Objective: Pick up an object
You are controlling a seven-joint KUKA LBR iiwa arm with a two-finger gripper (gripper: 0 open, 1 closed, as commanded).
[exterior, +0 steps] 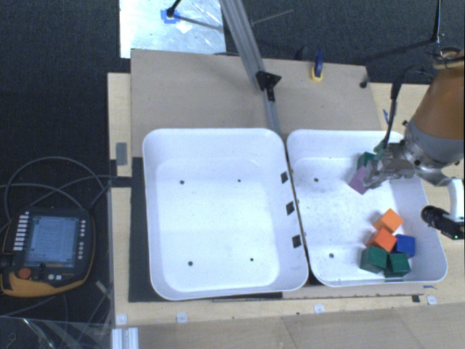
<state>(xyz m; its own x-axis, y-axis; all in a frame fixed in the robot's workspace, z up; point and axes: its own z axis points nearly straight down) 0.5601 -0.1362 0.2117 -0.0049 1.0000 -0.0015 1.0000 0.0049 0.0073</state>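
On the worktop (pixel 218 93), moving left to right, you see a teach pendant (pixel 49 249) off its edge on the dark floor, a bare left bin (pixel 218 140), then the right bin (pixel 320 147) with a cluster of orange, blue and green blocks (pixel 389 249) in its near corner. Further right, the claw (pixel 370 171) appears clenched on a purple block (pixel 358 180), so you may judge the grasp made, the lift not yet confirmed.
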